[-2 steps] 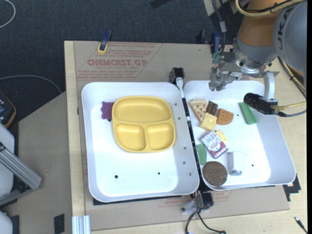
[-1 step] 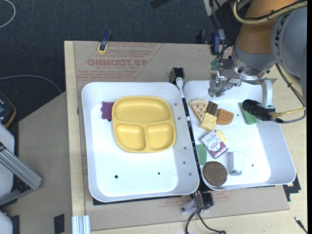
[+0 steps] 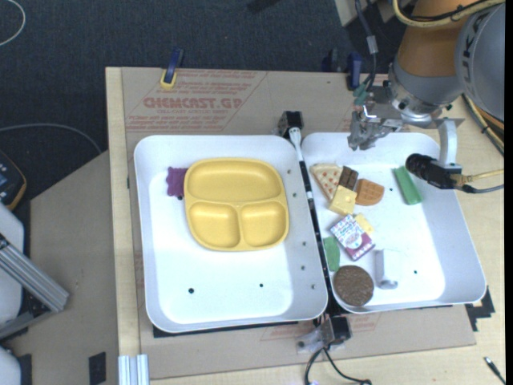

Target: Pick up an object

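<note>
Your gripper hangs over the far edge of the right bin, just above the bin's bare white floor, with the grey wrist and orange band of the arm rising behind it toward the upper right. You cannot tell from this angle whether it is spread or pressed together; nothing shows in its grasp.

You have a cluster of objects below it in the right bin. Nearest the gripper lies a tan wedge-shaped cracker, touching a dark brown block, with a round orange-brown biscuit just beside that. A pale yellow cube sits under the brown block. Nearer you, a small printed packet lies tilted, with a green strip against the bin's left wall. A brown round cookie rests at the near edge, beside a small grey piece. A green bar lies apart toward the right, near a black fitting on the arm.

Your left bin holds a yellow divided tray, with a purple object touching its left side.
</note>
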`<state>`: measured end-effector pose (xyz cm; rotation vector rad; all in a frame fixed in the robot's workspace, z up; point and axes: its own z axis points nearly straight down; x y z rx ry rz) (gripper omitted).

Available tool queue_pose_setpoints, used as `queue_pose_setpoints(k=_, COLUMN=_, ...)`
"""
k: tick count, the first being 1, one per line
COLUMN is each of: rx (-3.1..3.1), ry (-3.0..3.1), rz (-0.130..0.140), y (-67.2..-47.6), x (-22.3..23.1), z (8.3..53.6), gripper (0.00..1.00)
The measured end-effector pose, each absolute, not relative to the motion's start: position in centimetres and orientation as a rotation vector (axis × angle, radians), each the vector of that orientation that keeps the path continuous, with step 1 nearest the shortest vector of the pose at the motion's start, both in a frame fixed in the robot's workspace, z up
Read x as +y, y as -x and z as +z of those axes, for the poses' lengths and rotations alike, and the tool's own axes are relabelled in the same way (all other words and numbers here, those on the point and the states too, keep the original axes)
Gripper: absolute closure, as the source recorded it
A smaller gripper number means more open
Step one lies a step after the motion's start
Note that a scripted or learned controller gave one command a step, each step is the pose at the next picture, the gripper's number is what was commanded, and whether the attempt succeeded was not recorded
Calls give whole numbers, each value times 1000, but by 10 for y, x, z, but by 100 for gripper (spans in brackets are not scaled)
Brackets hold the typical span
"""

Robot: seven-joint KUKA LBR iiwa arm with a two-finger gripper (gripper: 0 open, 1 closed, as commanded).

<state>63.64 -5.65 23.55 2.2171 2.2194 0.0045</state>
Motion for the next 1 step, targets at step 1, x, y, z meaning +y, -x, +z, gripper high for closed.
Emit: queue_pose_setpoints(k=1, rx=2223, ry=-2225, rz=-5, y=-626, x=-54, z=218, gripper=100)
